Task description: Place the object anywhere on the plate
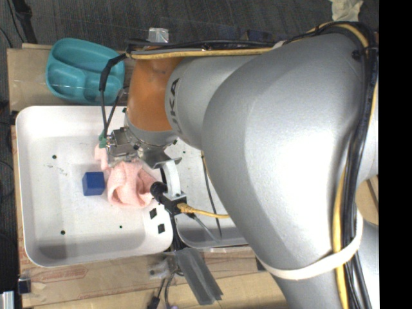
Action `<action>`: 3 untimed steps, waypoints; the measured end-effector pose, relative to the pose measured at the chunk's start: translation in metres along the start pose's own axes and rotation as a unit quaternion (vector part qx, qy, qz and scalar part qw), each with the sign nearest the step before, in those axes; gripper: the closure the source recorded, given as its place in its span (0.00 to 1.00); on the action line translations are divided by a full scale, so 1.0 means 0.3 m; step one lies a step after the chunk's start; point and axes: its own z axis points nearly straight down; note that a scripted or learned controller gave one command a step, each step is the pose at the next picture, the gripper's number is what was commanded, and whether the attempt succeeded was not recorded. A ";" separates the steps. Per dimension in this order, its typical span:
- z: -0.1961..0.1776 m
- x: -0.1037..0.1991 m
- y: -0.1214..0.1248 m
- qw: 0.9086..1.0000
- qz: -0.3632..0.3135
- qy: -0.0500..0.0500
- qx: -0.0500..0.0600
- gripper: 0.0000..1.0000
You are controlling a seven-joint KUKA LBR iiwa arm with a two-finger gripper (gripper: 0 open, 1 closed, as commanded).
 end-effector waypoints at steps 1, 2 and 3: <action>0.021 0.065 0.029 0.992 0.122 0.000 0.000 1.00; 0.028 -0.078 0.142 0.993 0.115 0.001 0.000 1.00; -0.123 -0.224 0.232 0.999 0.051 0.001 -0.001 1.00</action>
